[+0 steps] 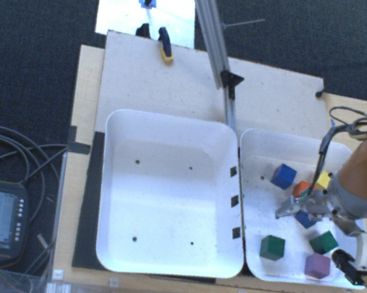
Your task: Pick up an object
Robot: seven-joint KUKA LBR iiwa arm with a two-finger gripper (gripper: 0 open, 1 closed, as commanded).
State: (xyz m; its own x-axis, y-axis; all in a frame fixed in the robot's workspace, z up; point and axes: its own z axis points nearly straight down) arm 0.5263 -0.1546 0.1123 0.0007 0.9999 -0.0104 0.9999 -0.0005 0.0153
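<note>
Blue, orange, yellow, green and purple blocks lie scattered in the right bin. The gripper sits low among them, over a blue block beside the orange block; whether its fingers are apart or together cannot be told.

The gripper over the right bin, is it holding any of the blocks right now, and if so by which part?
Cannot be told. The gripper sits low among the blocks in the right bin, against a blue block and an orange block, but no block is visibly between its tips.
</note>
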